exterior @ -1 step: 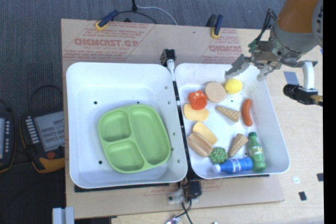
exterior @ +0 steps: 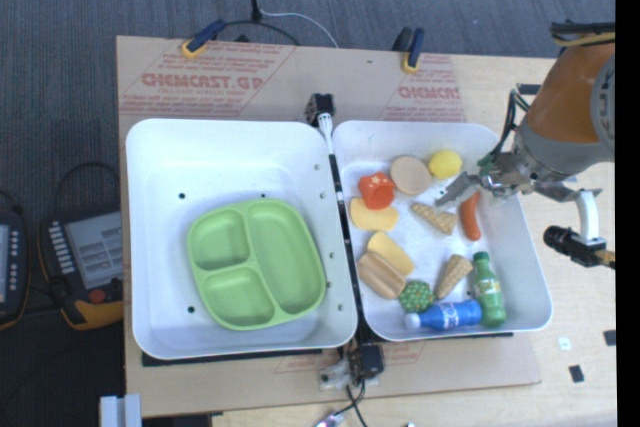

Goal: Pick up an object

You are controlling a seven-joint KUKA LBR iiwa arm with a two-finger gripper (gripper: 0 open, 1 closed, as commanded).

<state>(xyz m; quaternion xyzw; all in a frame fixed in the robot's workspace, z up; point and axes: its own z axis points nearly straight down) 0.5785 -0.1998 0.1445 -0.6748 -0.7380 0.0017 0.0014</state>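
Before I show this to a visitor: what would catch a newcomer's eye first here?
Probably the green divided plate, alone in the left bin. Next, the heap of colourful toy food in the right bin: a red tomato, a yellow lemon and a blue bottle. The gripper hangs over that bin, beside an orange carrot.

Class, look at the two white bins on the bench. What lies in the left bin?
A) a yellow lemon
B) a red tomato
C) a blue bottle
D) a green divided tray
D: the green divided tray with three compartments lies in the left bin, while the blue bottle, yellow lemon and red tomato all lie in the right bin.
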